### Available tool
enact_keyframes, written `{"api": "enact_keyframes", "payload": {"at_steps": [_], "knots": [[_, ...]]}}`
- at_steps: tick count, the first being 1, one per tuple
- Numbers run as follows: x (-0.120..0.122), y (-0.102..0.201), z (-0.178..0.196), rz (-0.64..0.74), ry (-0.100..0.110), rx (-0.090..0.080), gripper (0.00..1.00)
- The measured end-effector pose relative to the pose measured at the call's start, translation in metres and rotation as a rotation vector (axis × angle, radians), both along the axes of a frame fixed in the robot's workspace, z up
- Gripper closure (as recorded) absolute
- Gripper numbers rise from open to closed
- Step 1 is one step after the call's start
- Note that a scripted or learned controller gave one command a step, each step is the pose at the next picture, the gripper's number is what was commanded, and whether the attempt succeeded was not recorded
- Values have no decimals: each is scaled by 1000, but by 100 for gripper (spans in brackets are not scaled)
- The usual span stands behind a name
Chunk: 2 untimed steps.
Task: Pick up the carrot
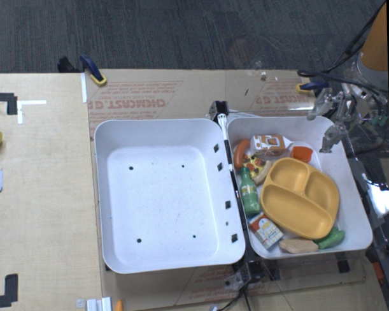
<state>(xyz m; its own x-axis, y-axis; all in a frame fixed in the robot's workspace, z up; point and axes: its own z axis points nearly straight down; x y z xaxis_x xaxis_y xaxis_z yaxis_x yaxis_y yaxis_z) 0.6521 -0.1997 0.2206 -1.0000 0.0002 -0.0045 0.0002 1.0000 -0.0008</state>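
The carrot (241, 154) is a short orange-red piece in the right bin (357, 211), against its left wall near the back, partly tucked under a small colourful packet (252, 163). My gripper (320, 129) hangs over the bin's back right corner, well to the right of the carrot. Its fingers (326, 142) stand apart with nothing between them, so it is open.
The right bin also holds a yellow divided plate (301, 196), a green bottle (248, 192), a small carton (270, 144), an orange piece (301, 153), a little box (267, 231), a tan bread-like item (298, 246) and a green vegetable (330, 238). The left bin (107, 206) adjoins it.
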Motion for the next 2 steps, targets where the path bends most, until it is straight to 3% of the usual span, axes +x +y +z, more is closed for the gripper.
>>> {"api": "enact_keyframes", "payload": {"at_steps": [1, 2], "knots": [[-42, -17, -110, 32, -7, -3, 0], [-37, -25, -113, 312, -28, -16, 0]]}}
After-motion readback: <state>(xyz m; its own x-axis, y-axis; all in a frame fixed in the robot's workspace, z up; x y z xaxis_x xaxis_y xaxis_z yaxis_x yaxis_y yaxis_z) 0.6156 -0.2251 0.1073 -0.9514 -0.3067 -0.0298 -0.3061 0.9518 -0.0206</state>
